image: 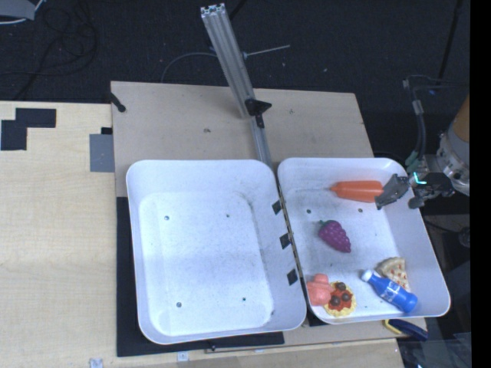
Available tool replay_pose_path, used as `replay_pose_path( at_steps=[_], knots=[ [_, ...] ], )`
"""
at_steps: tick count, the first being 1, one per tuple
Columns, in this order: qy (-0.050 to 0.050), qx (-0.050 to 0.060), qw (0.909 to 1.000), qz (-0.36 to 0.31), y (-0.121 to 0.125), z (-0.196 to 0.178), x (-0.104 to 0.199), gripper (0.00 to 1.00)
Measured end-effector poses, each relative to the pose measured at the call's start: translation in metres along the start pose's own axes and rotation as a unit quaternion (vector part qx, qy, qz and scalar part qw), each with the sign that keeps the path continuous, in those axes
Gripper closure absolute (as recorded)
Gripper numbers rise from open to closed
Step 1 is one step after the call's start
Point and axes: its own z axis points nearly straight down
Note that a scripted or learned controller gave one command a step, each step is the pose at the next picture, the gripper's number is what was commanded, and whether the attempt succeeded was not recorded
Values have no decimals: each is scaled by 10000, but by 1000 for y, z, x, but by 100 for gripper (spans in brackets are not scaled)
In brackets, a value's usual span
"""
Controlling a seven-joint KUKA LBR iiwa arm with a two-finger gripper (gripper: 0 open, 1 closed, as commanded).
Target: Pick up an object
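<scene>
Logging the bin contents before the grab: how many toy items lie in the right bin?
5: carrot far side by the gripper; grapes centre; pink toy and round pastry near-left corner; blue bottle near-right, possibly hiding more.

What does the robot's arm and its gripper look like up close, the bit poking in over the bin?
The gripper is small and dark, with two black fingers and a tiny teal light glowing just behind them. It sits on a pale grey wrist, with a trace of orange above it at the picture's edge. A thin dark cable loops up from the wrist.
</scene>
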Motion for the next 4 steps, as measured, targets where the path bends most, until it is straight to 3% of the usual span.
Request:
replay_pose_path(
  at_steps=[1,4],
  knots=[
    [0,0,10000,0,0,0,0,0],
    [5,20,10000,-3,12,166,15,0]
  ],
)
